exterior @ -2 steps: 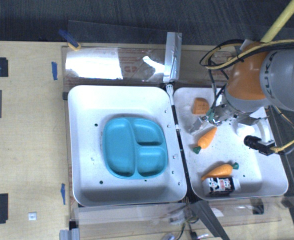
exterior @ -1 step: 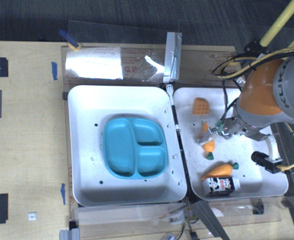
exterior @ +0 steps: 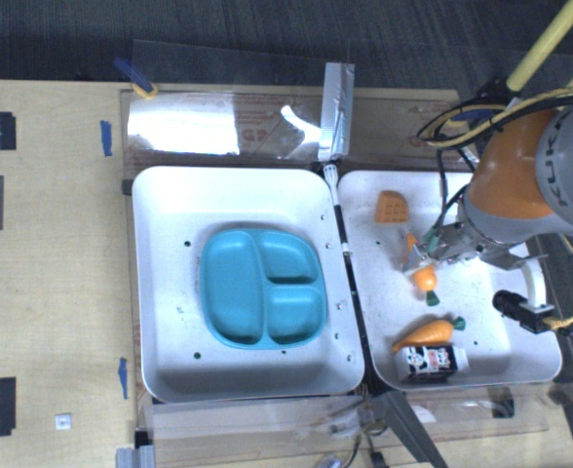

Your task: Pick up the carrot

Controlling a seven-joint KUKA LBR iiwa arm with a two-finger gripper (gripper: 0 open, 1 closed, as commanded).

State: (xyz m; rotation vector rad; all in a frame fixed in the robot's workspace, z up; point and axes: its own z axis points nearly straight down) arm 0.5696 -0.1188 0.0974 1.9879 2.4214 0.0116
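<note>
**Gripper low in the right bin, carrot lying nearer the camera**

Farthest from the gripper, across the divider, the left bin [exterior: 160, 261] holds a blue sectioned plate [exterior: 263, 286], which sits well clear of the work, so the pick is not crowded from that side.

Within the right bin [exterior: 535, 359], a tan wedge-shaped piece [exterior: 392, 207] lies just beyond the gripper toward the far wall. The gripper [exterior: 425, 253] hangs low over the bin floor, the arm reaching in from the right. A small orange ball-like item [exterior: 424, 280] sits right beneath its tip; whether it is grasped or merely touched I cannot tell, nor how wide the tool stands.

The carrot [exterior: 426, 333] lies on its side nearer the camera than the gripper, its green top pointing right, touching or almost touching a black-and-white patterned box [exterior: 429, 361]. Judged so, the tool looks aimed short of its target.
</note>
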